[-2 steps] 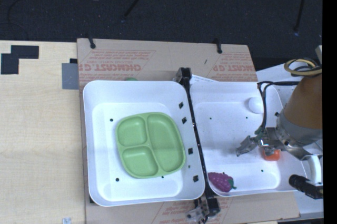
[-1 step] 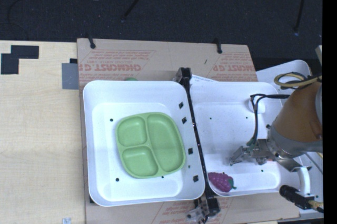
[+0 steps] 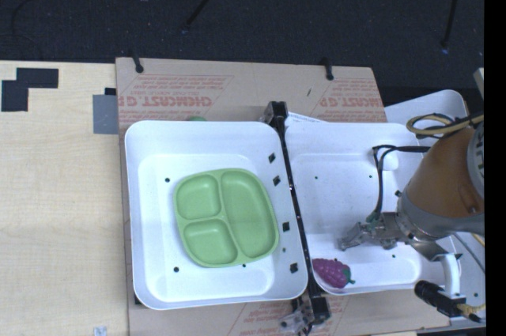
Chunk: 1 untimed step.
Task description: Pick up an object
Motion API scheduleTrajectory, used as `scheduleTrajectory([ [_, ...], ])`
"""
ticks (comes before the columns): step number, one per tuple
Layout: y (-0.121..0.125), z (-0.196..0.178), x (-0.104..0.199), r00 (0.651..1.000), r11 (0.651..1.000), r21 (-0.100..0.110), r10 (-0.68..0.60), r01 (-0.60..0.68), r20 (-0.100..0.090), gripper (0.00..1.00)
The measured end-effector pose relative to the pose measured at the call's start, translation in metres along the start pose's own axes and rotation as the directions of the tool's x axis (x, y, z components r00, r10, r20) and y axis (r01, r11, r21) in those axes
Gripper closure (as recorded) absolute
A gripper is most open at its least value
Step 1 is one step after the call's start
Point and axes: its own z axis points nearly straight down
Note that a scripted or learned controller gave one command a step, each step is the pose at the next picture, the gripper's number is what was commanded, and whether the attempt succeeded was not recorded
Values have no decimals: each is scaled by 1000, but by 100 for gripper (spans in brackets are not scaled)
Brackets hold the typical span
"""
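A purple, bumpy, berry-like object (image 3: 333, 273) lies in the near left corner of the right bin (image 3: 340, 152). My gripper (image 3: 353, 238) hangs over the right bin's floor, up and to the right of the purple object and apart from it. Its fingers (image 3: 348, 240) point left, and nothing shows between them. The arm's orange band (image 3: 443, 184) and grey body come in from the right. A green three-compartment plate (image 3: 225, 216) rests in the middle of the left bin (image 3: 150, 168).
A black divider bar (image 3: 286, 200) runs between the two bins. Cardboard (image 3: 237, 93) lies under and behind the bins. Black cables (image 3: 383, 168) loop beside the arm over the right bin. A wooden bench top (image 3: 55, 208) extends to the left.
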Motion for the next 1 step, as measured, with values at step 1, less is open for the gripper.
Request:
scheduleTrajectory([
  [1,1,-12,-1,1000,1000,-2,5,-5,0,100],
])
